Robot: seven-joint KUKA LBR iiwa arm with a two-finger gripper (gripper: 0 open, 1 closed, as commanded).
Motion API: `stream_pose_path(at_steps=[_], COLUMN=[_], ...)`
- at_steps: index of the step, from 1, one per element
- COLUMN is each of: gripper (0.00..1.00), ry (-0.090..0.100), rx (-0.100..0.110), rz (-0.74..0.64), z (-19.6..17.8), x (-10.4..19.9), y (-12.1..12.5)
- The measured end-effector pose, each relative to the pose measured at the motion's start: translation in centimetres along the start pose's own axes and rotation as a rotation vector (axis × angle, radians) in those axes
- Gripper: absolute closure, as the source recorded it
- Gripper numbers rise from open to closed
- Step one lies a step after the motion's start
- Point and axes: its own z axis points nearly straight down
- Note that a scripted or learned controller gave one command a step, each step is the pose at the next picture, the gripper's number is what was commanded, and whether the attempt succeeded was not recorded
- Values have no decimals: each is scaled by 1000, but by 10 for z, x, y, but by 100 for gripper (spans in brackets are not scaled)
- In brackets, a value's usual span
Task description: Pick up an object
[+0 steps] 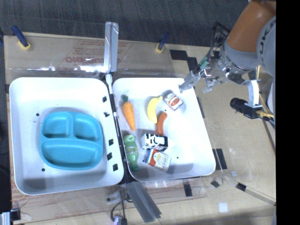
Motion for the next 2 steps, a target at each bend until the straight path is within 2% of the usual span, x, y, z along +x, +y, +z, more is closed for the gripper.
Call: stream_pose_path(at_steps=[1,2], gripper=[0,100], ry=[-6,-6], rx=[-20,-20], rz=[-41,-48], z=[176,166], x=[-6,-5], y=[50,51])
